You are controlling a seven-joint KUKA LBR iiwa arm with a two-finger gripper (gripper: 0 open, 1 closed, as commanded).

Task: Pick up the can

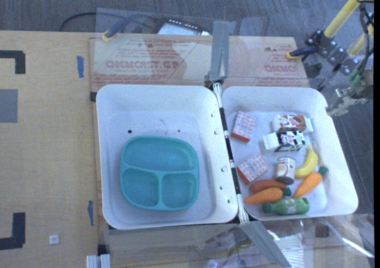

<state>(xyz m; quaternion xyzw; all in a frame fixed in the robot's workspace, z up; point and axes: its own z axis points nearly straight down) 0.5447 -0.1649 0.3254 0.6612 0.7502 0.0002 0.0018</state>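
The can (285,167) is small, with a pale label and a dark top. It stands in the right bin (341,160), near the middle of its front half. A yellow banana (307,163) lies right beside it on the right. A red-and-white box (253,167) lies on its left. A brown sausage (268,185) and an orange carrot (265,196) lie just in front of it. Nothing covers the can from above.
The right bin also holds a second carrot (307,185), a green bottle (288,205), two small cartons (291,122) (285,139) and another red box (243,125). The left bin (113,118) holds a teal divided plate (159,173). Yellow and black hardware (332,47) stands beyond the right bin's far corner.
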